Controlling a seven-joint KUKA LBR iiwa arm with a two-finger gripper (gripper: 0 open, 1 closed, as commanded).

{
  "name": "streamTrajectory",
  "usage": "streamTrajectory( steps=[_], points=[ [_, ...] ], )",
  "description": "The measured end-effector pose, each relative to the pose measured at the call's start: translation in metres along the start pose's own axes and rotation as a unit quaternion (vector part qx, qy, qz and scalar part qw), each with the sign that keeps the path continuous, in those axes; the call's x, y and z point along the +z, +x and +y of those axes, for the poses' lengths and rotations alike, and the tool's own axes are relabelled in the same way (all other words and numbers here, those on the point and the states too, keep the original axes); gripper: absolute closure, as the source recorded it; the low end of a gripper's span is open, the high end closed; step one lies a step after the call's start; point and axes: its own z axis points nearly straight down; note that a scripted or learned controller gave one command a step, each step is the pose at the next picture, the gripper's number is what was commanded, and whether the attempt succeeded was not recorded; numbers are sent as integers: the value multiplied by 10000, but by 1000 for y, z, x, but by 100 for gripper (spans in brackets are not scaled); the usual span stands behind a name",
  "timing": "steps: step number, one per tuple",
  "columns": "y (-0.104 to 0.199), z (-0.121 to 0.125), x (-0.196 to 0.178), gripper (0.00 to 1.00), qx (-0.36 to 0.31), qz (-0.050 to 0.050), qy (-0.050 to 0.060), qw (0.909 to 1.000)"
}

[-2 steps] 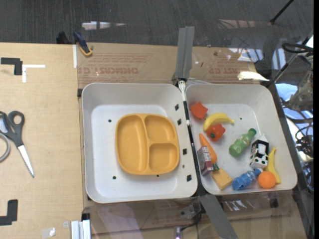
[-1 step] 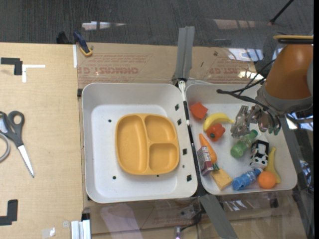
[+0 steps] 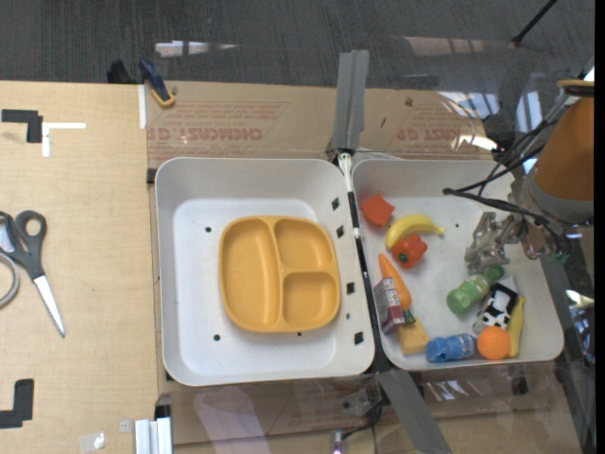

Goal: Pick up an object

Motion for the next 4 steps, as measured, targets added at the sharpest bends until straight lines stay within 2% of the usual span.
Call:
streamTrajectory(
  steps=[1, 2, 3, 4],
  points=[
    [-9, 71, -153, 100, 536, 11, -4, 9986],
    [-32, 109, 1, 100, 521, 8, -5, 9986],
    [22, 34, -62, 100, -807, 12, -5, 9967],
    [-33, 103, 1, 100, 295, 4, -7, 9996]
  ],
)
